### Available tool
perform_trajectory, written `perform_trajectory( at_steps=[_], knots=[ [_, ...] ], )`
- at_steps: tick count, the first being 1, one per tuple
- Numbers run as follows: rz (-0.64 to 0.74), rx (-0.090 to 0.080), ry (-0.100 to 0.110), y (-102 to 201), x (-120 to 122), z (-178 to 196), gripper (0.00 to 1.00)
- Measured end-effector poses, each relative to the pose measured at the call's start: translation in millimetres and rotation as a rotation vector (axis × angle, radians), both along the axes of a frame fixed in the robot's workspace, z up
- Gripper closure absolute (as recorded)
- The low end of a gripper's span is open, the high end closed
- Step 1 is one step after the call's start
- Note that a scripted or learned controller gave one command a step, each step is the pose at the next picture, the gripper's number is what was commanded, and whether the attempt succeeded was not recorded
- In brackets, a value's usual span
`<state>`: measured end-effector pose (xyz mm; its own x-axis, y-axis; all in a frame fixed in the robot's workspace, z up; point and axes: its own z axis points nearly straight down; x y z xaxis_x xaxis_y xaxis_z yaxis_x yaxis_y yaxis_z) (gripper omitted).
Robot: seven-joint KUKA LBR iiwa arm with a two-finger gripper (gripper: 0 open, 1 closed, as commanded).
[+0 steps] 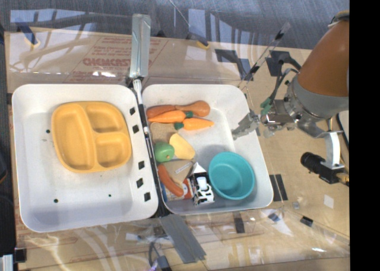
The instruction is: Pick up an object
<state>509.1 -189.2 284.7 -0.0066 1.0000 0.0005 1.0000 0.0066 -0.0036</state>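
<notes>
The right bin [237,95] holds two orange carrots [178,114], a shorter carrot [197,124], a yellow wedge [183,145], a small green piece [164,152], a teal bowl [231,175], a reddish sausage-like piece [169,182] and a small black-and-white item [203,191]. My gripper [244,126] hangs at the right rim of this bin, above the wall and just up-right of the teal bowl. Nothing shows between its tips. The grey arm with its orange band [326,56] comes in from the right.
The left bin [35,198] carries a yellow divided tray [91,135]. A grey metal bar [140,44] stands at the back between the bins. Tape strips and small black markers dot the brown bench [303,210] around the bins.
</notes>
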Motion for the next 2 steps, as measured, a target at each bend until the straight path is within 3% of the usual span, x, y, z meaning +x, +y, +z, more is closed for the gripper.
perform_trajectory(
  at_steps=[1, 2],
  knots=[
    [-0.053, 0.003, 0.009, -20.4, -21.0, -160.0, 0.0],
    [-0.145, -0.011, -0.04, -22.1, 12.6, -172.2, 0.0]
  ],
)
